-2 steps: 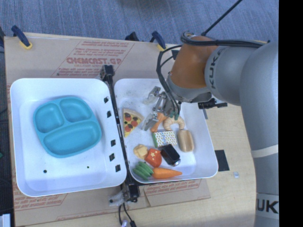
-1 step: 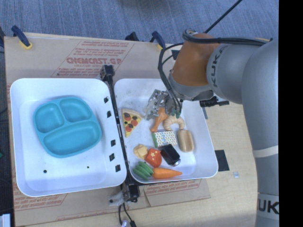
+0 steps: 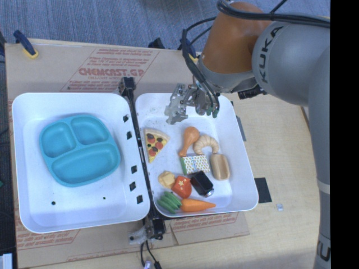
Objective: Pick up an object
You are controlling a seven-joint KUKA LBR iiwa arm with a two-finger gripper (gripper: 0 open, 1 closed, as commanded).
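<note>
The right white bin (image 3: 242,150) holds several toy foods: a pizza slice (image 3: 154,143), a chicken drumstick (image 3: 189,139), a croissant (image 3: 206,143), a green-and-white block (image 3: 195,163), a hot dog bun (image 3: 220,166), a black piece (image 3: 201,183), a red tomato (image 3: 182,186), a yellow piece (image 3: 166,179), a green vegetable (image 3: 169,202) and a carrot (image 3: 196,205). My gripper (image 3: 176,115) hangs over the bin's back left corner, above bare floor and behind the pizza slice. It is open with nothing between its fingers.
The left white bin (image 3: 22,167) holds a blue divided plate (image 3: 79,148). A black hinge strip (image 3: 134,150) runs between the two bins. The grey arm (image 3: 280,49) with its orange band reaches in from the upper right, over the bench's back edge.
</note>
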